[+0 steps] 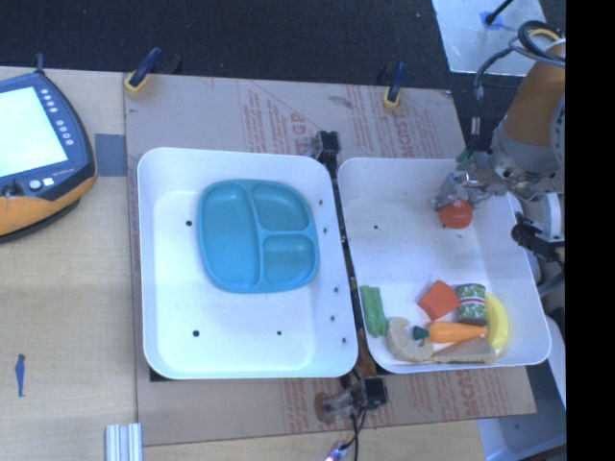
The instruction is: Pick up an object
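Reaching in from the right, my arm [531, 104] stretches over the far part of the right bin [404, 257], orange band up near the wrist. My gripper [459, 197] hangs low there, and a small red tomato-like object [456, 215] sits right at its tip — touching or just under it, though whether the fingers are spread or closed around it I cannot tell from this slant.

Down at the near edge of the same bin lies the rest of the pile: a green piece [372, 309] by the left wall, a beige piece [406, 342], a carrot [455, 332], an orange block [438, 299], a small can [471, 302] and a banana [497, 323] — all crowded together, well apart from the red one.

Over in the left bin [173, 334], a blue divided plate [258, 234] lies flat. A tablet-like pendant [38, 152] rests on the bench at far left.
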You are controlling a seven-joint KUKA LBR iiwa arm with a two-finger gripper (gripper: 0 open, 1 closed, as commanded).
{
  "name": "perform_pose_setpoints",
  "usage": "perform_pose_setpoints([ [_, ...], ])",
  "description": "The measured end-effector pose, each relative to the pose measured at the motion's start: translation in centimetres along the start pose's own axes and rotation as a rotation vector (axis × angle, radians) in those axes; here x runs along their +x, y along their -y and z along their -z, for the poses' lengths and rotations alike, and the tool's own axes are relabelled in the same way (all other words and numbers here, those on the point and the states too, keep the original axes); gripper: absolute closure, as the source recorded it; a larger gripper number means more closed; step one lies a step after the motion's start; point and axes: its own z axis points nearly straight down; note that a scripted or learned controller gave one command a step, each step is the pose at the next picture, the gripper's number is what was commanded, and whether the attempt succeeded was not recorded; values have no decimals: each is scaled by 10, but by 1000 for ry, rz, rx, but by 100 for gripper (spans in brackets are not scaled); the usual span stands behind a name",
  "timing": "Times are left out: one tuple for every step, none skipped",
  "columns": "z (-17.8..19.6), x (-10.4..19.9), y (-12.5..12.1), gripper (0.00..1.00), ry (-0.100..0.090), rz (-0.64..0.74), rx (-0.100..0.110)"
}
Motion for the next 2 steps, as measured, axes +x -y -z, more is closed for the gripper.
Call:
perform_pose_setpoints([
  [90,19,8,100,0,-5,-5],
  [137,66,0,100,-1,-6,-3],
])
